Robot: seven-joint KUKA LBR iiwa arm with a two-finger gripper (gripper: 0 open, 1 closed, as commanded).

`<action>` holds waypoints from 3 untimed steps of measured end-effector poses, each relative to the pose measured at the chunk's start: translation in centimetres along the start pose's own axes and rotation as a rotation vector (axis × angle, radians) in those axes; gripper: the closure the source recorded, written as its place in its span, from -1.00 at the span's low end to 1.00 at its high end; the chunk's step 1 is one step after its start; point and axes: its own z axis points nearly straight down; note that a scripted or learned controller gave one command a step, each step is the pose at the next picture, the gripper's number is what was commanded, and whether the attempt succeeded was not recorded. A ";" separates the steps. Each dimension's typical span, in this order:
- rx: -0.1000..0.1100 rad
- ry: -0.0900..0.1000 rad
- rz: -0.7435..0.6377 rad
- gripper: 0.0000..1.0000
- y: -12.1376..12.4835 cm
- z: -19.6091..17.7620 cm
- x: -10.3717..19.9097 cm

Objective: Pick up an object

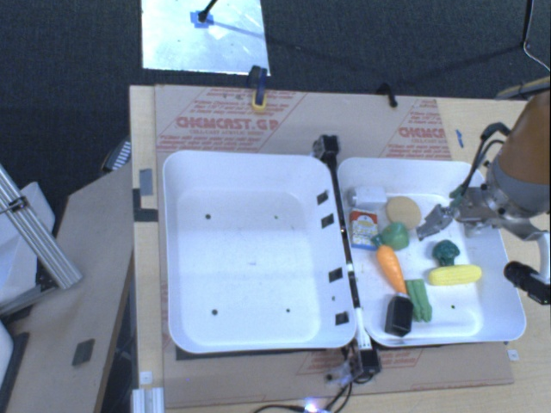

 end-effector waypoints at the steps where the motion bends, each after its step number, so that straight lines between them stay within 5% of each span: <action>1: 0.008 0.003 -0.001 -1.00 -5.1 11.2 5.0; 2: -0.003 -0.001 0.001 1.00 -4.7 9.6 4.7; 3: -0.003 -0.003 -0.002 1.00 1.2 10.0 6.2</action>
